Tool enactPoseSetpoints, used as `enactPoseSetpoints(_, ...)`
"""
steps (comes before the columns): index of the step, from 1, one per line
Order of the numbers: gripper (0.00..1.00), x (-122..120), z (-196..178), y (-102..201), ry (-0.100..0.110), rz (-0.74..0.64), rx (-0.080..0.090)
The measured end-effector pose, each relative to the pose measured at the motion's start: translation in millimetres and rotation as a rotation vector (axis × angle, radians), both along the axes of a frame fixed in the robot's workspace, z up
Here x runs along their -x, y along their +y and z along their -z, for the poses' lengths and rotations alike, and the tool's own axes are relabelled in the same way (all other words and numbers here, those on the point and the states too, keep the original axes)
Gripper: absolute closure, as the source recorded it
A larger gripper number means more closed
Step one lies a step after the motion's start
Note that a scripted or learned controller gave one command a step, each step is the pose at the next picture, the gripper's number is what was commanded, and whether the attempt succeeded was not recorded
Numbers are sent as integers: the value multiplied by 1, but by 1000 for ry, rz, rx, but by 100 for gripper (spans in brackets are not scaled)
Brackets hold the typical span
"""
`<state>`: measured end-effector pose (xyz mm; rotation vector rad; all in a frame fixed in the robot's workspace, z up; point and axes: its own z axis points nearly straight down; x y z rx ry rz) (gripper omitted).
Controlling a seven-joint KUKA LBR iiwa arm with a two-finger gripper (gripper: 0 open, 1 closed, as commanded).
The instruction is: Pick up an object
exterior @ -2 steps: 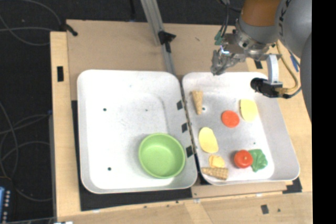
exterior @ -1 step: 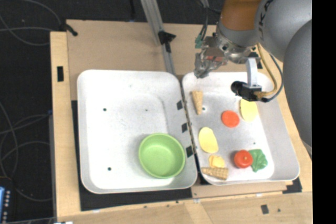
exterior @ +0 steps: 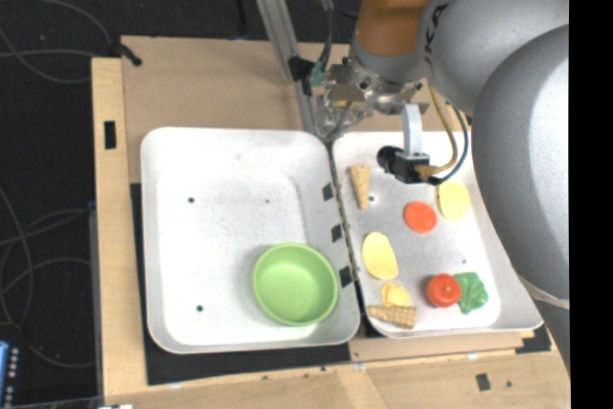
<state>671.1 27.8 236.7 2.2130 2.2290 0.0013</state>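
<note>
Small tan cone-shaped toy [exterior: 360, 186], the piece nearest the arm, lies at the upper left of the right white bin [exterior: 498, 297], close beside the wall it shares with the left white bin [exterior: 168, 206]. The gripper [exterior: 337, 122] hangs above that shared wall near the bins' far edge, and whether it is apart or together I cannot tell. Nothing appears lifted, so the pick seems wholly ahead. The wall crowds the cone's left side; open floor lies to its right toward the orange round piece [exterior: 420, 217].
</note>
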Motion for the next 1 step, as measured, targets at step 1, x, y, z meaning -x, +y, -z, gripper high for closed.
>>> enactPoseSetpoints(1,100,-11,-6,54,-1,-1,-2)
